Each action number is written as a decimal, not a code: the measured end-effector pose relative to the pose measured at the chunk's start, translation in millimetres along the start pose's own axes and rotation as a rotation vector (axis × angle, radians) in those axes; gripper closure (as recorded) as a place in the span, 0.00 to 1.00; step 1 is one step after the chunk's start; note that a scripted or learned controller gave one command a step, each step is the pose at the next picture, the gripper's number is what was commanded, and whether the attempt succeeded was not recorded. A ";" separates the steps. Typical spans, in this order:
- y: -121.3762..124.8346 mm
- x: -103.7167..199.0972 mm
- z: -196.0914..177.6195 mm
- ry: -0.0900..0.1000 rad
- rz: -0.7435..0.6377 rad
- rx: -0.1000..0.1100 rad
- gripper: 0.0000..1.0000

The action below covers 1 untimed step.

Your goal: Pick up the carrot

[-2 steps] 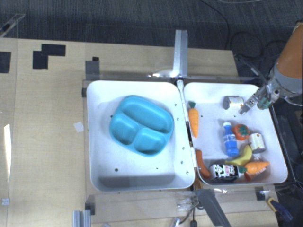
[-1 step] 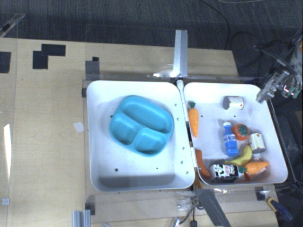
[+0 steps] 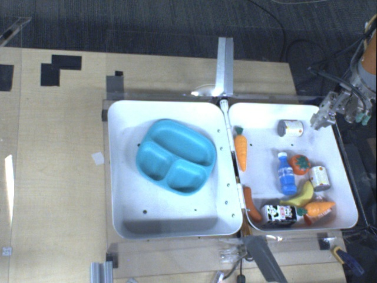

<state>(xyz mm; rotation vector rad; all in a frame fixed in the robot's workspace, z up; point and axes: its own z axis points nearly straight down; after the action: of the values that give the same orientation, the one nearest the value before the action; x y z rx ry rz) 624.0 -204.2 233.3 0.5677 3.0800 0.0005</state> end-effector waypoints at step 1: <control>9.4 -23.9 10.6 -0.004 -0.273 0.000 1.00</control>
<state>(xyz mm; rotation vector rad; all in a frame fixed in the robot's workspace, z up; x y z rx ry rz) 649.8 -204.0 222.9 0.1436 3.1247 -0.0021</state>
